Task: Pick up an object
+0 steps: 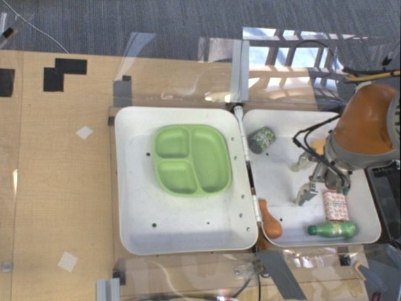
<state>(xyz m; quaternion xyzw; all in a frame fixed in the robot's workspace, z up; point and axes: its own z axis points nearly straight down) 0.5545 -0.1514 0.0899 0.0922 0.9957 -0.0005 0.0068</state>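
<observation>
R bin (369,227), hand (304,179) mid-floor, bottle (332,230) nr front edge

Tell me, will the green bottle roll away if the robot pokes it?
Probably yes. The green bottle lies on its side on the smooth floor of the right bin, and its round body looks apt to roll. It seems small and plastic, so likely light. The bin's near rim is close and might stop it.

No words or numbers can be read here. The small box (336,206) just above the green bottle (331,230) has red and white printing, but it is too tiny and blurry to read. The bottle's label is too blurry as well.
</observation>
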